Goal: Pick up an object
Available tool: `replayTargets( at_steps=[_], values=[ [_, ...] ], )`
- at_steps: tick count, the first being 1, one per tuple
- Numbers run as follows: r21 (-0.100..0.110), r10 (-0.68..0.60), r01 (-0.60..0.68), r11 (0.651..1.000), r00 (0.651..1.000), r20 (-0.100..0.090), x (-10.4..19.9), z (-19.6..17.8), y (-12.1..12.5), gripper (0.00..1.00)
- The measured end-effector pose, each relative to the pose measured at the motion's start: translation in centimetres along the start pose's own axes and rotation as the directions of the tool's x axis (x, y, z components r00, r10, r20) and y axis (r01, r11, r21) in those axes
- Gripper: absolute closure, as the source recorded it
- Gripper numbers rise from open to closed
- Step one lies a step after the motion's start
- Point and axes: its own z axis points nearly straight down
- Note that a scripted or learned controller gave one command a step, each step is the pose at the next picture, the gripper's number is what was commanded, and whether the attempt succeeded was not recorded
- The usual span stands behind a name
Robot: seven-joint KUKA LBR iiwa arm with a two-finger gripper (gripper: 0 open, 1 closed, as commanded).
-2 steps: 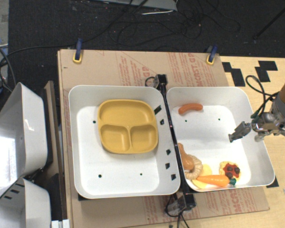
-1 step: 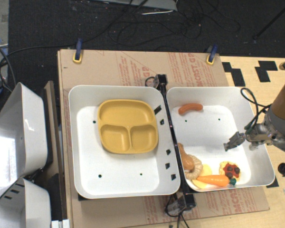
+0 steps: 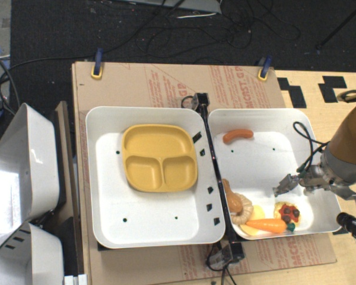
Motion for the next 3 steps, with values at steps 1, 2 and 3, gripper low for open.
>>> replayTargets(
  at_steps=[1, 2, 3],
  values=[
    [-0.006, 0.000, 0.000, 1.000, 1.000, 0.002, 0.0, -1.3, 0.2, 1.00],
    [-0.011, -0.005, 0.005, 1.000, 1.000, 0.004, -0.5, -7.5, 0.3, 1.00],
    [-0.011, -0.006, 0.006, 1.000, 1.000, 0.005, -0.6, -11.9, 0.8, 1.00]
  ],
)
